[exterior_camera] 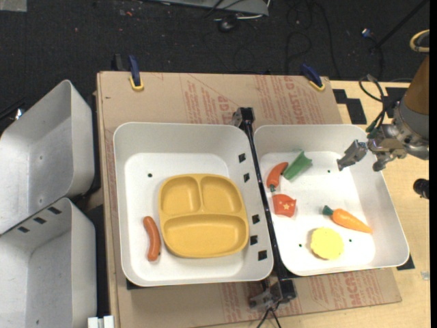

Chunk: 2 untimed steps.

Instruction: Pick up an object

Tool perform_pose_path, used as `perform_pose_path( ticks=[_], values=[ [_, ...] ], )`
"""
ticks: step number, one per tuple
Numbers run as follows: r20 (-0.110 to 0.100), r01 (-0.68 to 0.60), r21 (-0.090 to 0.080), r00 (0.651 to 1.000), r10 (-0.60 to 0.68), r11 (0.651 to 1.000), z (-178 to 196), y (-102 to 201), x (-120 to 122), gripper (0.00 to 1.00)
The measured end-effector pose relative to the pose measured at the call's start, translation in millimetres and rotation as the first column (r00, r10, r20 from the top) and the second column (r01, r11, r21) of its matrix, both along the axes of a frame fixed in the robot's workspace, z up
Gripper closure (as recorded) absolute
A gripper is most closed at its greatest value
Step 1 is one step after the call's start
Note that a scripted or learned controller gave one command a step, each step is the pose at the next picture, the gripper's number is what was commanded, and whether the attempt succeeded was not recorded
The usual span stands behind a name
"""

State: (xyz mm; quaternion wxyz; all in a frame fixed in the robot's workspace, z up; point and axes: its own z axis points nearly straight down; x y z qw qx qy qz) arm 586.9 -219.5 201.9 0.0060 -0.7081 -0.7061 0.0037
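Observation:
The right bin [382, 203] holds a green piece [298, 165], a red-orange chili-like piece [276, 174], a red block [284, 205], an orange carrot [348, 219] and a yellow round piece [326, 243]. My gripper [366, 156] hangs over that bin's far right corner, open, with nothing between its fingers. It is well to the right of the green piece and above the carrot in the view.
The left bin [130, 203] holds a yellow divided plate [203, 215] and a sausage [152, 238] to its left. A black divider [258, 197] runs between the bins. Spare white bins [41, 156] stand at the far left. Cardboard lies under both bins.

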Motion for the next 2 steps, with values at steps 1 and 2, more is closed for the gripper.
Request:
perform_pose_path(
  ticks=[1,2],
  values=[
    [0.014,-0.004,-0.003,1.0,0.004,1.0,8.4,0.7,3.3,0.0],
    [0.011,-0.003,-0.003,1.0,0.003,1.0,-34.5,1.8,5.1,0.0]
  ],
)
